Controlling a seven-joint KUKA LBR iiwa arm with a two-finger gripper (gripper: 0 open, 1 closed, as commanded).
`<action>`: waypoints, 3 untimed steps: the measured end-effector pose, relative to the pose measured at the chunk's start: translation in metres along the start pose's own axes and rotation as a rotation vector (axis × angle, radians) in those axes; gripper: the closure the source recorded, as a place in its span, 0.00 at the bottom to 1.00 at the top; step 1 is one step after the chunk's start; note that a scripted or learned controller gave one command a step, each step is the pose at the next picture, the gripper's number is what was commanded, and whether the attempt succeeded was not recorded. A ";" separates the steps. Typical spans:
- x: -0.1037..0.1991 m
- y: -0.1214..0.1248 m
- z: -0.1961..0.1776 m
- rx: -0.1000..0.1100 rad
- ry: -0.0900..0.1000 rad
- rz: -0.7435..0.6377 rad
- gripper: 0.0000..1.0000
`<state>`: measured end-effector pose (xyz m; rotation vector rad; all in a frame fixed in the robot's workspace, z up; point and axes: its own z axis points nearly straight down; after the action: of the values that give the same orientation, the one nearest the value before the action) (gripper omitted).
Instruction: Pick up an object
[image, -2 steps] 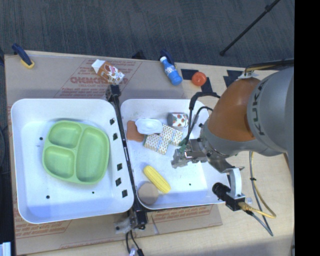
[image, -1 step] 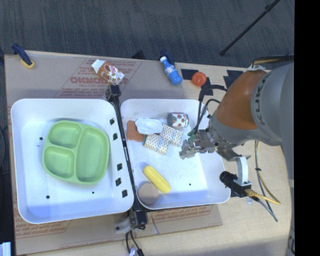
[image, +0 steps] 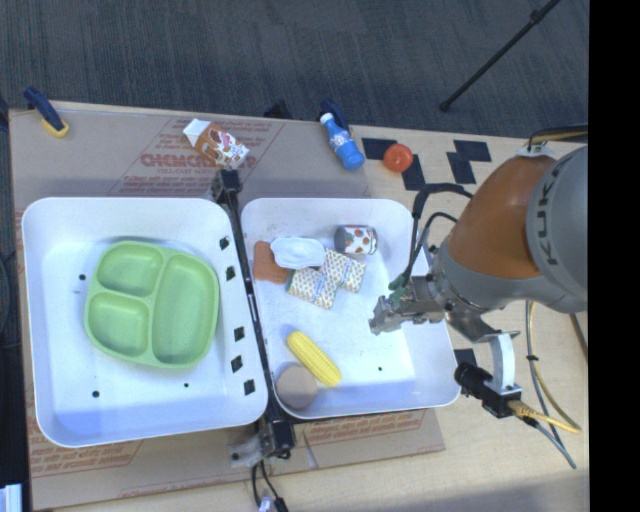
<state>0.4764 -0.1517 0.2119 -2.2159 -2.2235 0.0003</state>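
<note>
The right bin (image: 392, 392) holds a yellow corn cob (image: 314, 359), a round tan object (image: 295, 386), patterned packets (image: 328, 279), a white crumpled item (image: 297, 251), an orange-brown piece (image: 266, 263) and a small can (image: 356, 240). My gripper (image: 388, 317) hangs over the right side of this bin, to the right of the corn cob and below the can. I see nothing between its fingers.
The left bin (image: 60, 392) holds a green divided plate (image: 153, 304). Behind the bins on the cardboard lie a snack wrapper (image: 215, 145), a blue bottle (image: 342, 141), an orange ball (image: 398, 157) and a blue-yellow clamp (image: 45, 111). The arm (image: 510, 235) covers the bin's right edge.
</note>
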 end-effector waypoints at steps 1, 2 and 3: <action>0.000 0.001 -0.025 -0.003 -0.002 -0.002 1.00; 0.020 0.001 -0.031 -0.004 -0.002 -0.002 1.00; 0.022 0.001 -0.026 -0.001 -0.001 -0.004 1.00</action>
<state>0.4771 -0.1293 0.2377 -2.2126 -2.2287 0.0009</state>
